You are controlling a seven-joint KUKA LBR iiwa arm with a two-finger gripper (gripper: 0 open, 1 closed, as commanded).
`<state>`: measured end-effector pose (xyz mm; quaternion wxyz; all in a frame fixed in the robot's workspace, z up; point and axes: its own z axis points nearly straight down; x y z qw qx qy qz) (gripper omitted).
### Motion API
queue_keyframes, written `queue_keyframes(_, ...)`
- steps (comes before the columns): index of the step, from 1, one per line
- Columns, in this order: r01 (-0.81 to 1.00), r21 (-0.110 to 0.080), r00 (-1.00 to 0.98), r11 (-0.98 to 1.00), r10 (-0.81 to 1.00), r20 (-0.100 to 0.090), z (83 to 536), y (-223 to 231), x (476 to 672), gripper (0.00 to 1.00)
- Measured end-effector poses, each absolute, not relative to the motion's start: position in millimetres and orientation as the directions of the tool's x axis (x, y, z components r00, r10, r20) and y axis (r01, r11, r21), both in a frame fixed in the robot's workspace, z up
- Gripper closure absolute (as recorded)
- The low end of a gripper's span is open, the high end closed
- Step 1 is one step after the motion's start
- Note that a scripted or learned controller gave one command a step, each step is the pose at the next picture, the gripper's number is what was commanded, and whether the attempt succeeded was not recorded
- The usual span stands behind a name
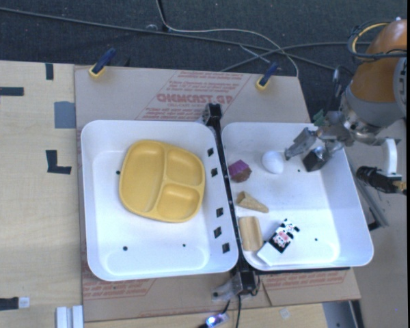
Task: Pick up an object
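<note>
So we've got the gripper (303,153) sitting low over the right bin (342,217), and its two dark fingers look spread apart with nothing between them. One finger tip points at the white egg-shaped object (273,161), which lies just off the gripper's left side, close but we can't tell if it's actually touching.

That white thing is small, smooth and rounded, a bit hard to pick out against the white bin floor. We count one of it.

Working out from the egg: one purple chunk (240,171) just to its left, near the divider between the bins. One tan wedge (251,202) below and left of the egg. One tan block (250,232) further down from the egg, standing along the divider. One black-and-white speckled piece (283,237) well below the egg, lying on a white flat bit near the bin's lower edge. So five loose items in that bin.

Far left of the egg, the left bin (102,203) has one yellow divided plate (162,180) with three compartments. Two bins total.

Up and right of the egg, the grey arm (376,101) with its orange band comes in.
</note>
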<state>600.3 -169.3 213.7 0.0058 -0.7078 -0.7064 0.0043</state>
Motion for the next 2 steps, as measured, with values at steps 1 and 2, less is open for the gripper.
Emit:
queue_keyframes(1, 1.000, -0.002, -0.001, 0.001, 1.000, 0.000, 221, -169, 603.2, 0.00)
queue_keyframes(2, 1.000, -0.007, -0.001, 0.001, 1.000, 0.000, 157, -167, 601.4, 0.00)
